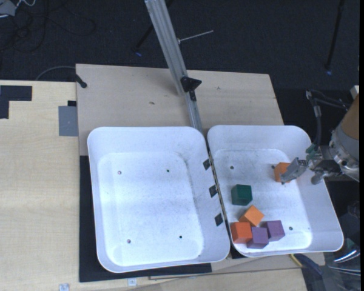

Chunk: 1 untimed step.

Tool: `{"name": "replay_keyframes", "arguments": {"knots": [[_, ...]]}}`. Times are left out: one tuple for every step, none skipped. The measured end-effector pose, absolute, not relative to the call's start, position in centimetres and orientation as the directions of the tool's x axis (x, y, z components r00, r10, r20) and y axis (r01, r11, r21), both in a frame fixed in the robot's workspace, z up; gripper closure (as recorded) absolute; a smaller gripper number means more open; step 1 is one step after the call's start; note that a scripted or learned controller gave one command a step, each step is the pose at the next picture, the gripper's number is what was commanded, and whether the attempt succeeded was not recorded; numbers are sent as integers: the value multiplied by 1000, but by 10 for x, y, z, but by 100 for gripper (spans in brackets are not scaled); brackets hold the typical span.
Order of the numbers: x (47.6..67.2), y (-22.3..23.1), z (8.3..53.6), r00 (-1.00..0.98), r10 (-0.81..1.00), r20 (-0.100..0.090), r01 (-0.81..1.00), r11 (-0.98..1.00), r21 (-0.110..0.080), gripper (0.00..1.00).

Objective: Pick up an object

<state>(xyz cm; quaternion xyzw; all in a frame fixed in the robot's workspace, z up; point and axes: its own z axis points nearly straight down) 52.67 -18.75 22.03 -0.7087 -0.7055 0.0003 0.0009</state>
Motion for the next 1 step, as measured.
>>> {"name": "replay_keyframes", "arguments": {"knots": [[542,-150,145,-4,1000,4,1000,4,-9,0]]}}
